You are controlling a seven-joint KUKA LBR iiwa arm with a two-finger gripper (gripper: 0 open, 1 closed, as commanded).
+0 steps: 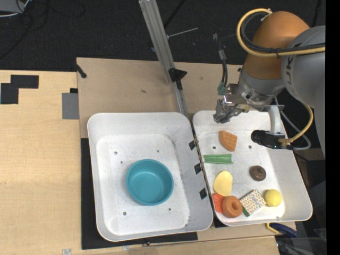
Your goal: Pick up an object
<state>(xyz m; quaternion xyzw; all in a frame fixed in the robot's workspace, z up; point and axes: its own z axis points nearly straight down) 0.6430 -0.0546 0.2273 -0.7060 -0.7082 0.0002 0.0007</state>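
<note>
My gripper (223, 116) hangs over the far left part of the right bin (297, 195), just above and behind an orange wedge-shaped piece (228, 140). Nothing shows between its fingers. Below the wedge lie a green stick (218, 159), a yellow oval piece (223, 183), a brown ring-shaped donut (232, 206) with a red piece (217, 201) beside it, a checkered block (252, 202), a yellow ball (273, 197) and a small dark brown disc (257, 172).
The left bin (106, 137) holds a teal bowl (150, 181). A slanted metal rail (159, 41) rises behind the bins. A black cable fitting (265, 138) sits over the right bin's right side. The grey arm with its orange dome (279, 33) fills the upper right.
</note>
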